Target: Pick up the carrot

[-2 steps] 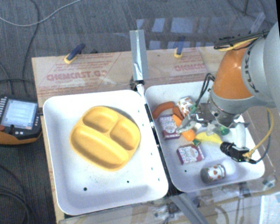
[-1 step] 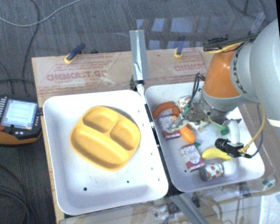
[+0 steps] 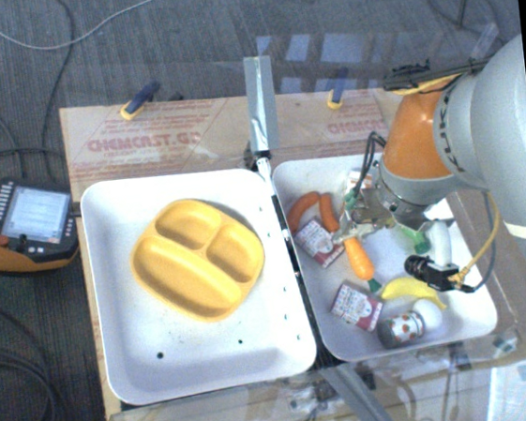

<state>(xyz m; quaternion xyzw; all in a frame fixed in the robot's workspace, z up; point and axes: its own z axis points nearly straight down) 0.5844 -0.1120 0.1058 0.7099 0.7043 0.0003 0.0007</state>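
Carrot (image 3: 359, 258) lies in right bin (image 3: 483, 321), at 6 o'clock just below my gripper (image 3: 357, 221). Grip state: cannot tell (wrist blocks it). Pickup not yet done; lift remains.

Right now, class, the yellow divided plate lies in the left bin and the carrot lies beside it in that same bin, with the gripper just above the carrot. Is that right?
Not quite. The camera view shows the carrot in the right bin, among the other toy foods, not in the left bin. The rest stands: the yellow divided plate lies in the left bin, and the gripper is just above the carrot.
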